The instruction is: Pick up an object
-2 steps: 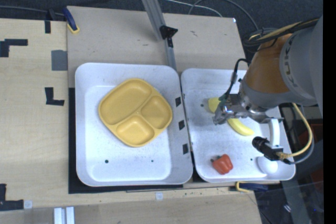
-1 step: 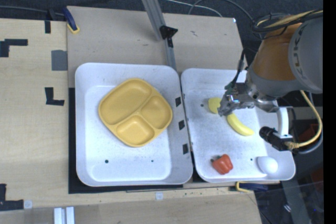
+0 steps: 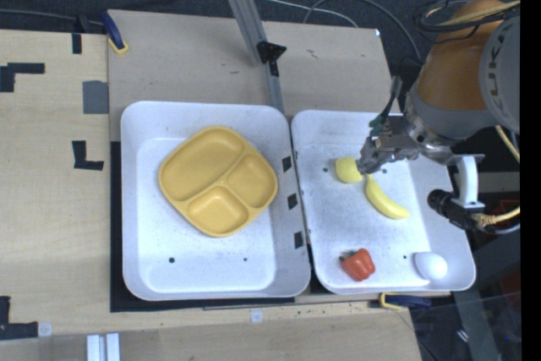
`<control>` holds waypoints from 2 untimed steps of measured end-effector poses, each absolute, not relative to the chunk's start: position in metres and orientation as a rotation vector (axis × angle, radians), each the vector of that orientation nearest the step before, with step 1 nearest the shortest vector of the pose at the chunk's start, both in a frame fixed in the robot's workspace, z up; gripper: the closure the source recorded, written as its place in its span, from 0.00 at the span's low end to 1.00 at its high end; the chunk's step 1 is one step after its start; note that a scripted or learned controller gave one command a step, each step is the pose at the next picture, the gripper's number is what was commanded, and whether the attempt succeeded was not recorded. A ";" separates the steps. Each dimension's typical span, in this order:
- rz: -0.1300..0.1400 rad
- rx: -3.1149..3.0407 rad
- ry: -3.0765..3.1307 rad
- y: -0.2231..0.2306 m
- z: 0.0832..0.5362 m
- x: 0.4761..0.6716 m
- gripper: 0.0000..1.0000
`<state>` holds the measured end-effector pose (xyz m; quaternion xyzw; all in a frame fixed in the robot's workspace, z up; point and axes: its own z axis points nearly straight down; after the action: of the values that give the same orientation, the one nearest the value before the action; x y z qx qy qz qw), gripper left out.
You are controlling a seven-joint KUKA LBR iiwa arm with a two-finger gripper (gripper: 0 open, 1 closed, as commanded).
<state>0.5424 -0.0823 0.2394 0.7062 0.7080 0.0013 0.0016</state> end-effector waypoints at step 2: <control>-0.003 2.216 2.231 0.014 0.223 0.529 1.00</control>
<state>0.5286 0.0141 0.2232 0.7048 0.7094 -0.0009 -0.0015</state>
